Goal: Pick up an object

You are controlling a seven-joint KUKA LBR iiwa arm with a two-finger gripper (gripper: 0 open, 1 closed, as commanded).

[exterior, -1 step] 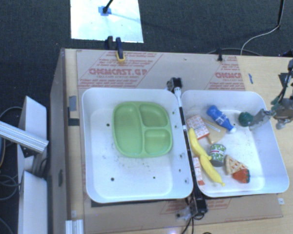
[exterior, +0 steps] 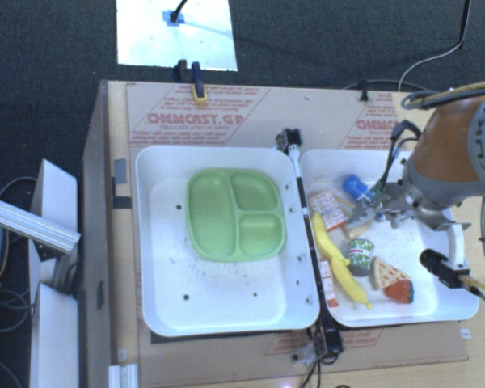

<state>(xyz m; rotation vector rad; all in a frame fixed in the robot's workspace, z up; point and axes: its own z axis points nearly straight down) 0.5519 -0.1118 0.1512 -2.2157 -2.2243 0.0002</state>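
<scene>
2 white bins; 1 green plate; 1 banana; hand, grip unclear.

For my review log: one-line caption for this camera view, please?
KUKA arm's gripper low over the right bin among banana and toys; green divided plate in the left bin.

Divided plate in left bin; banana in right bin.
</scene>
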